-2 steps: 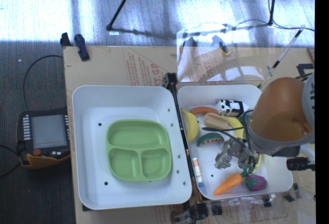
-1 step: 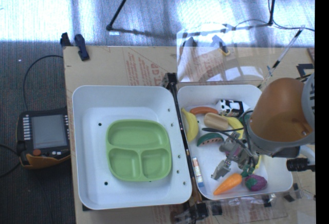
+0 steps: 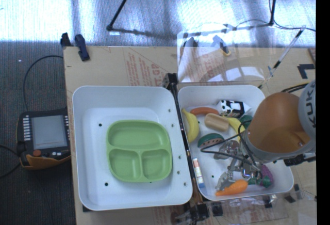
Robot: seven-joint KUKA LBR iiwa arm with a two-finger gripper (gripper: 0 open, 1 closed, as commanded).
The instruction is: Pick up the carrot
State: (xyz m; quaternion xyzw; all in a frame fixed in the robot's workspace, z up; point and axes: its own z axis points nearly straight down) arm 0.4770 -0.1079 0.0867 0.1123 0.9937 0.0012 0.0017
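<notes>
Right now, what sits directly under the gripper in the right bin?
The gripper hangs over the right bin's near corner. The carrot lies just below it, beside a purple and green item. The arm's orange band covers the bin's right side.

The counter (image 3: 118, 66) looks like raw brown cardboard or fibreboard, matt, with faint red print. Both white bins, the left bin (image 3: 82, 115) and the right bin (image 3: 206, 95), have a smooth, slightly glossy plastic look. The green plate (image 3: 139, 150) is smooth matt plastic. The carrot (image 3: 233, 188) seems a glossy orange plastic toy. The claw (image 3: 238, 166) shows bare, shiny metal, though its detail is blurred. The arm's orange band (image 3: 276, 123) is smooth with a soft sheen.
</notes>
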